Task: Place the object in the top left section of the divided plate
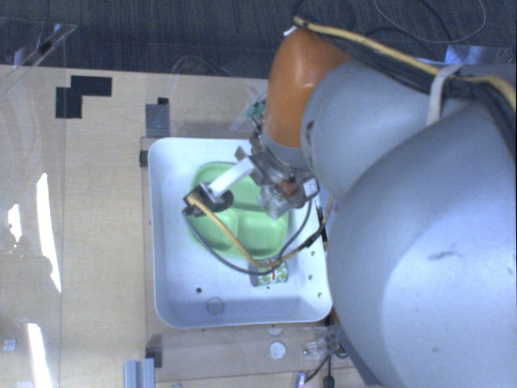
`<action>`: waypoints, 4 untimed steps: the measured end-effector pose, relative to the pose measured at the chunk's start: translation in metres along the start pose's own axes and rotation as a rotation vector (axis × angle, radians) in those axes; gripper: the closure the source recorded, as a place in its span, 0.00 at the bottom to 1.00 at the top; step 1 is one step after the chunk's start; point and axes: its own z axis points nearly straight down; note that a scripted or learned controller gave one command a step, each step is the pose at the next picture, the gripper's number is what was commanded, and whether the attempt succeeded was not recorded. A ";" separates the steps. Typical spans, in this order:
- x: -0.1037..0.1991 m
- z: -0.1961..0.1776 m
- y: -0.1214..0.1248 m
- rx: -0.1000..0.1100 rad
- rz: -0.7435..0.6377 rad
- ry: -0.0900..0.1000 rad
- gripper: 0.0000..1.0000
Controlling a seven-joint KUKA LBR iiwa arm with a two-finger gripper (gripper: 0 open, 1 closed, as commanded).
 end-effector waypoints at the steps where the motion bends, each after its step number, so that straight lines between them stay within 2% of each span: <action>1: 0.035 0.087 -0.016 0.001 -0.008 -0.006 1.00; 2: 0.024 0.148 -0.052 0.001 -0.313 -0.004 1.00; 3: 0.017 0.011 0.011 -0.001 -0.372 0.001 1.00; 4: 0.048 0.116 -0.032 0.002 -0.536 -0.005 1.00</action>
